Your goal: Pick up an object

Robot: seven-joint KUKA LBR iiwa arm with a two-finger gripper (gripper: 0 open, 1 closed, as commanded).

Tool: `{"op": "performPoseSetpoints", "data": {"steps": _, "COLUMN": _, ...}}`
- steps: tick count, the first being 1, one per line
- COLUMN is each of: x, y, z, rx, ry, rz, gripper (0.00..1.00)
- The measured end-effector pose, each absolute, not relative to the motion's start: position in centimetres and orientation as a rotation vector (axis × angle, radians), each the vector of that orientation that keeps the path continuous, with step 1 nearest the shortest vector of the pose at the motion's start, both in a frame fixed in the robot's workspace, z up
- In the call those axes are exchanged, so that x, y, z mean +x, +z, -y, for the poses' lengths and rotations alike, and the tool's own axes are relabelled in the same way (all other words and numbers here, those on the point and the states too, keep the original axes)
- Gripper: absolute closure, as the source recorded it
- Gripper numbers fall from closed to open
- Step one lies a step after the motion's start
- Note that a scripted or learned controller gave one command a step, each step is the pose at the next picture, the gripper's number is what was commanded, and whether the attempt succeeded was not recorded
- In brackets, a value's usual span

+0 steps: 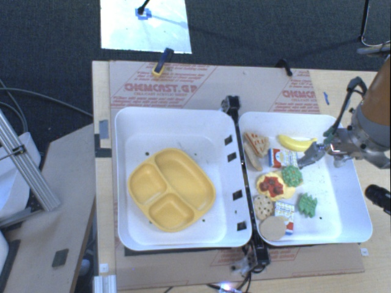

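Observation:
The right bin holds several toy foods: a banana, a sandwich wedge, a small red and white carton, a round broccoli piece, a pizza slice, a cookie, a leafy green piece, a second small carton and a tan disc. My gripper reaches in from the right. It hangs low just right of the carton, below the banana and above the broccoli. No object is visibly lifted.
The left bin carries a yellow three-compartment tray. A black divider with clips runs between the bins. The right half of the right bin floor is bare. A metal frame stands at the far left.

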State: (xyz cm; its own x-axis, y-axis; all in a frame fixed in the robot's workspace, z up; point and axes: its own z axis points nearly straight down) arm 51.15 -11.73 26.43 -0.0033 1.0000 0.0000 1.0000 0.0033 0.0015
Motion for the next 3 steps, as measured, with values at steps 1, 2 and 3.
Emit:
{"op": "performPoseSetpoints", "data": {"steps": 1, "x": 48.6, "y": 12.0, "z": 12.2, "rx": 2.229, "ry": -0.009, "rz": -2.228, "gripper": 0.00}}
{"op": "performPoseSetpoints", "data": {"steps": 2, "x": 54.9, "y": 8.9, "z": 15.3, "rx": 2.214, "ry": 0.014, "rz": -2.223, "gripper": 0.00}}
{"op": "performPoseSetpoints", "data": {"steps": 3, "x": 48.9, "y": 8.9, "z": 16.6, "rx": 2.216, "ry": 0.013, "rz": -2.210, "gripper": 0.00}}
